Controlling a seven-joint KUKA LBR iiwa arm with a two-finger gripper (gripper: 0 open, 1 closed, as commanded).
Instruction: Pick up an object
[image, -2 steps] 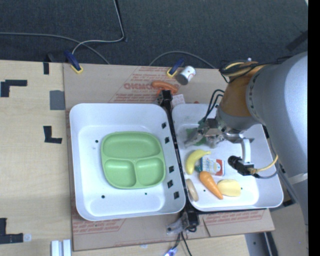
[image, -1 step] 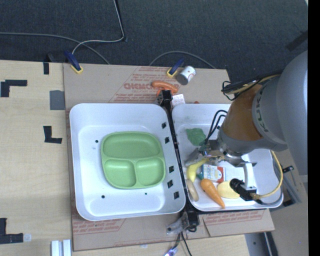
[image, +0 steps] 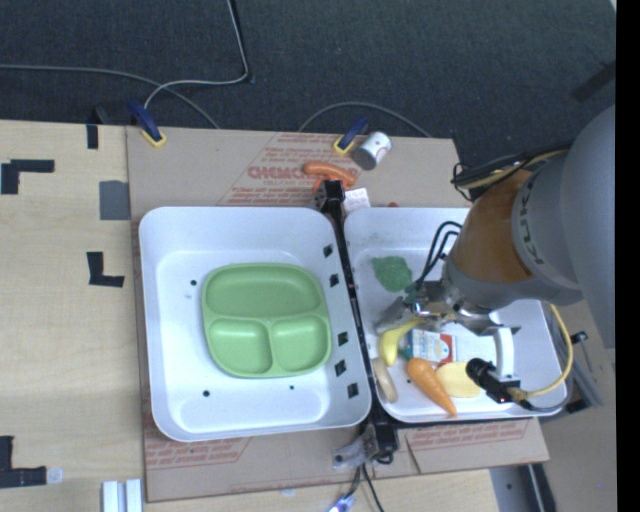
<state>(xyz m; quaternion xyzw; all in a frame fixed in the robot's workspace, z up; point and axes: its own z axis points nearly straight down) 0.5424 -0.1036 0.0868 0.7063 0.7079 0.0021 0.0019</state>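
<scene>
Cardboard bench (image: 200, 170) | glossy divided green plate (image: 267, 319) | tapered carrot (image: 431, 385)

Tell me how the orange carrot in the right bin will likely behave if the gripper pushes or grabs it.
The carrot looks like smooth moulded plastic, so it is probably light and stiff, and may slip between the fingers. Its tapered, rounded shape suggests it would roll or swing round when nudged. It lies close against the yellow piece and the small carton, so a push would likely shift those too.

floor (image: 420, 60): dark, maybe carpet | bench (image: 60, 330): pale wood | cardboard sheet (image: 200, 170) on top
</scene>
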